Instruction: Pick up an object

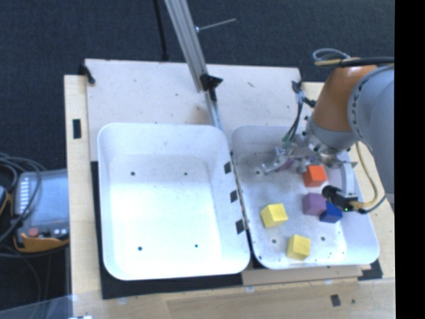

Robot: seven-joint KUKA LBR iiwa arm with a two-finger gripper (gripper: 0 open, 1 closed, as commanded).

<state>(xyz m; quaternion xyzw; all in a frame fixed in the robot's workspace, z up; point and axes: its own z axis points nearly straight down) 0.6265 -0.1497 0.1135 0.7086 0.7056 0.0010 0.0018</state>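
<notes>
The right bin holds several small blocks: an orange one, a purple one, a blue one touching the purple one's right side, and two yellow ones. My gripper hangs low over the upper middle of this bin, just left of the orange block. The grey wrist with its orange band rises behind it to the right. A faint pinkish patch lies by the gripper tip; what it is stays unclear.
The left bin sits beside the right one, sharing a raised rim in the middle. A slanted aluminium pole stands behind the bins. Cables trail off the wrist over the right bin's edge.
</notes>
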